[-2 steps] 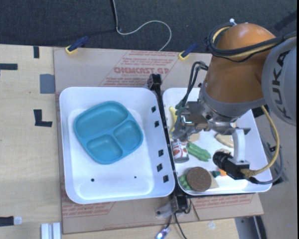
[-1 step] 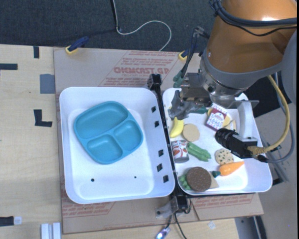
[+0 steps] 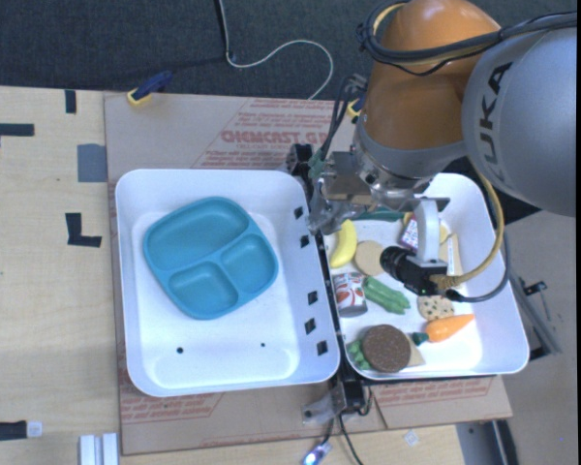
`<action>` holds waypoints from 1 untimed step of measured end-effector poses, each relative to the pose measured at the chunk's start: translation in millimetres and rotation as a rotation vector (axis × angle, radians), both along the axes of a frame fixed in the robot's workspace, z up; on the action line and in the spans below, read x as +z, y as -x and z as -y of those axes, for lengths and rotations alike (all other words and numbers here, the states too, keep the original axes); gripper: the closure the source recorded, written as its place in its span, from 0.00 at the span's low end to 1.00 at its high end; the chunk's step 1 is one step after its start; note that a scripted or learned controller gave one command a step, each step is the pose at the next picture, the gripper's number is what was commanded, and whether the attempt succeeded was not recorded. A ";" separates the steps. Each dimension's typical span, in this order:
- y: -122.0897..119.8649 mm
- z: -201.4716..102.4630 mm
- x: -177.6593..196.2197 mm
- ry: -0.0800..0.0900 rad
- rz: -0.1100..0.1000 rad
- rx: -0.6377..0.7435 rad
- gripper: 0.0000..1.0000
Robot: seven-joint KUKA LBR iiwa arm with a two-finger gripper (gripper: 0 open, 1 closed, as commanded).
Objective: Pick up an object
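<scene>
Where bins sit, cardboard-topped bench (image 3: 252,134)

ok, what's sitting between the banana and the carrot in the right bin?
In the camera view, between the banana and the carrot lie a tan round piece, a green pod and a speckled cracker.
</scene>
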State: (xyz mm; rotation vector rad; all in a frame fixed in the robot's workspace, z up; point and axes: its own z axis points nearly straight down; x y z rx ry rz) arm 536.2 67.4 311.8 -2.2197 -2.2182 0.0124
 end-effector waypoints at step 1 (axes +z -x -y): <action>21.6 25.5 80.8 -0.003 0.014 0.000 1.00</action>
